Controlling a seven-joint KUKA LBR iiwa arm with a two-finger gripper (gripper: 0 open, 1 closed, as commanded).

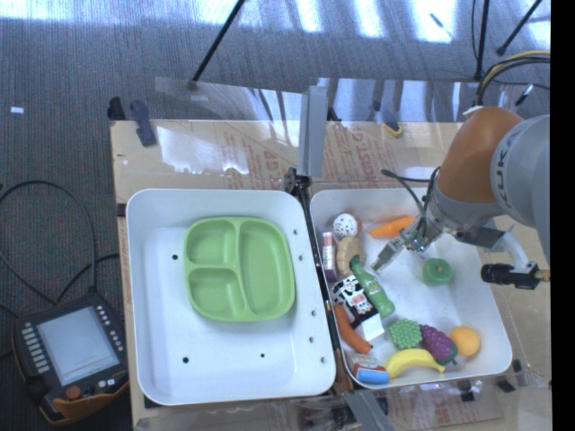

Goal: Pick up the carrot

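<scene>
The carrot (393, 227), orange and tapered, lies near the back wall of the right bin (497, 317). My gripper (397, 251) hangs just in front of and slightly below it, over the bin floor between the carrot and a green bottle (373, 290). The fingers (384, 259) stand open with nothing between them. The grey arm with its orange band (476, 155) reaches in from the right.
The right bin also holds a white egg (345, 225), a green round piece (437, 272), an orange-red stick (352, 330), green and purple grapes (420, 338), a banana (415, 363) and an orange (464, 340). A green divided plate (241, 268) lies in the left bin (153, 330).
</scene>
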